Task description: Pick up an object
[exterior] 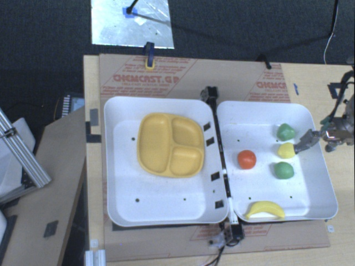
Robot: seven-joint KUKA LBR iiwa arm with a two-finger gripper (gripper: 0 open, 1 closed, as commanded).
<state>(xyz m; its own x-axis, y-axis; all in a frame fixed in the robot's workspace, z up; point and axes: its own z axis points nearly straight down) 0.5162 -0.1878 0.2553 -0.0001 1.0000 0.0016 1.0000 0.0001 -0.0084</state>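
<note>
five small objects lay in the right bin [316,165]: a green piece [286,131] near the far right, a small yellow piece [286,150] just below it, a second green piece [284,170] below that, an orange-red ball [247,159] nearer the bin's middle, and a yellow banana [265,209] lying by the near wall. the three pieces on the right stood in a loose column, close together but each apart from the next; the ball sat to their left, well clear of the banana.

the gripper [307,141] reached in over the right bin's right rim, its grey tip just beside the small yellow piece, on that piece's right. whether the tip touched the piece could not be told. nothing was seen between its fingers, and whether they were spread or pressed together could not be told from this slant.

the left bin [119,165] held a yellow divided tray [169,144] with three compartments, set near the bin's centre. both bins rested on a sheet of cardboard [183,73] printed with red letters, on the bench.
</note>
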